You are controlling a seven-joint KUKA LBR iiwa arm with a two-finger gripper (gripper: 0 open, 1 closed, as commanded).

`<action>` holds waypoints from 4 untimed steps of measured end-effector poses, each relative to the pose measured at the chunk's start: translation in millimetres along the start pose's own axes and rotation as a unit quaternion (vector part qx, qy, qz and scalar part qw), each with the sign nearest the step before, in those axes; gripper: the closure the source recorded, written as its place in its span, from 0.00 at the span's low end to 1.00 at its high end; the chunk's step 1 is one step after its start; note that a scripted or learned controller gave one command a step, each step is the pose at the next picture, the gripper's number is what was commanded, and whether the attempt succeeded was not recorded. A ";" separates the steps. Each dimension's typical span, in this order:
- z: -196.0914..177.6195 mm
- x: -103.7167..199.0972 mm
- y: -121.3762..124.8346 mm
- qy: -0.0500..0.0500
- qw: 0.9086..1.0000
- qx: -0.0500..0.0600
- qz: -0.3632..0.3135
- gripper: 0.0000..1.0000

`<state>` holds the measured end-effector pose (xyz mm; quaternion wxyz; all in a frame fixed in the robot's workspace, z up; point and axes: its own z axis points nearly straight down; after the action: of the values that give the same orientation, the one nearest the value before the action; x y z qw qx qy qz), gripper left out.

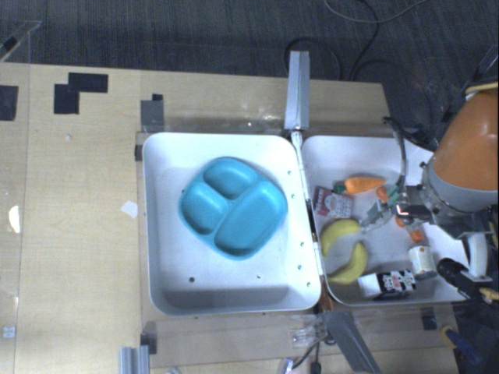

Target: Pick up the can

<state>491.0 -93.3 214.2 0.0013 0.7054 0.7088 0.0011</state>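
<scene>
The can [392,284] is a small black and white cylinder lying on its side near the front edge of the right bin [355,153]. My gripper [380,207] hangs over the middle of that bin, well behind the can and apart from it. It is open, with nothing between its fingers. It stands just right of a yellow banana [344,249] and close in front of an orange carrot-shaped toy [363,184].
The right bin also holds a dark red packet [334,203], a small white cylinder [421,259] and a small orange piece [411,224] beneath the wrist. A blue divided plate [234,206] lies in the left bin [168,287]. A metal divider [297,92] stands behind the bins.
</scene>
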 end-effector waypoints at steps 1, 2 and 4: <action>100.6 -11.6 -4.1 0.000 1.000 0.001 0.015 0.00; 64.9 -12.3 72.0 0.000 0.999 -0.001 0.051 0.00; 125.4 -82.1 69.4 0.009 0.982 0.001 0.187 0.00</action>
<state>561.3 -175.1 89.1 -0.0059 0.8255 0.5643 0.0072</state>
